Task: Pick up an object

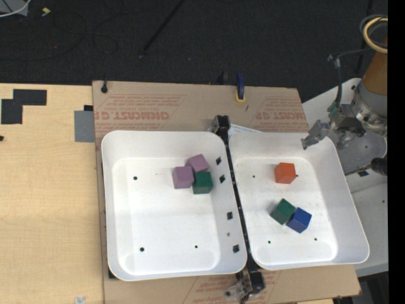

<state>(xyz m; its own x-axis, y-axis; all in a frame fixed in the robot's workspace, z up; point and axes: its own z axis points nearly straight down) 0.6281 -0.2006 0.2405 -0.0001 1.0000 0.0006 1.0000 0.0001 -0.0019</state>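
camera view: gripper [316,135] hovers off right bin [354,233] far corner, nothing in it, open-or-shut state: cannot tell. orange cube [285,173] nearest target, sits alone in right bin, so easy approach.

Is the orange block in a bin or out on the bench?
In: the orange block sits on the floor of the right bin, apart from the other blocks there.

I see the gripper [326,128] hanging over the far right corner of the right bin [345,189]. Nearest it, down and left, sits an orange block [285,173]. Further on lie a green block [283,211] touching a blue block [299,220]. Well to its left, the other bin [120,201] holds two purple blocks [190,171] and a green cube [202,182], clustered.
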